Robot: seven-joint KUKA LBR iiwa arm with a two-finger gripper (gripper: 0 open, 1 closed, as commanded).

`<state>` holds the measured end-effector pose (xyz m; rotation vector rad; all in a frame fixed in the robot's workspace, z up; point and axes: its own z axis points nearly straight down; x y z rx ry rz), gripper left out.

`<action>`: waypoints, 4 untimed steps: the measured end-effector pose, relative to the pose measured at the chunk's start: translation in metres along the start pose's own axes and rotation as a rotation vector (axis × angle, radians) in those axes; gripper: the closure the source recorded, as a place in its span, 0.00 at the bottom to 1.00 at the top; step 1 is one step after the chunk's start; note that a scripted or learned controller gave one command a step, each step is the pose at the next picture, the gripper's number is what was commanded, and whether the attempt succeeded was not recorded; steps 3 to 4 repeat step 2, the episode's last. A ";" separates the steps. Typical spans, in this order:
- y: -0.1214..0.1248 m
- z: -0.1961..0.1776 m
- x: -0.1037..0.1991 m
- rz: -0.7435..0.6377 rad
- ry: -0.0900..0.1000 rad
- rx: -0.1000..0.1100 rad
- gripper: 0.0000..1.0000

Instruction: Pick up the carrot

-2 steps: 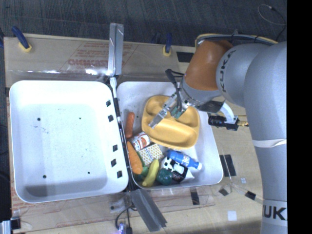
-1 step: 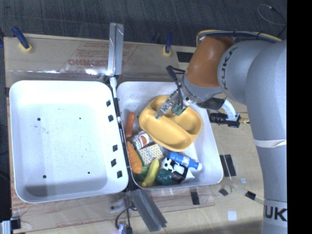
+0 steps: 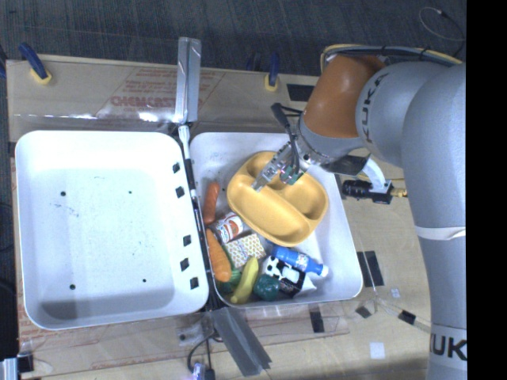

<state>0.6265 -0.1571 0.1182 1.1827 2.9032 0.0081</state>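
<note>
The carrot (image 3: 218, 256) is a stubby orange piece lying along the left wall of the right bin (image 3: 345, 244), partly under a patterned packet. A thinner orange-red stick (image 3: 211, 200) lies just above it by the same wall. My gripper (image 3: 277, 174) hangs over the upper rim of a large yellow bowl (image 3: 277, 204) in the middle of that bin, up and to the right of the carrot and well apart from it. Nothing orange is at the gripper.
Around the carrot lie a small can with a red label (image 3: 230, 228), a patterned packet (image 3: 246, 248), a yellow-green banana (image 3: 246, 279), a blue bottle (image 3: 299, 260) and a dark green item (image 3: 265, 290). The left bin (image 3: 32, 212) stands beside it, with a divider wall (image 3: 190, 212) between.
</note>
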 end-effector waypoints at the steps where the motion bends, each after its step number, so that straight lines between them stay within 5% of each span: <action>1: 0.002 -0.010 0.000 -0.007 -0.001 -0.001 1.00; 2: -0.033 -0.078 -0.043 -0.272 0.000 0.006 1.00; 4: -0.033 -0.078 -0.043 -0.272 0.000 0.006 1.00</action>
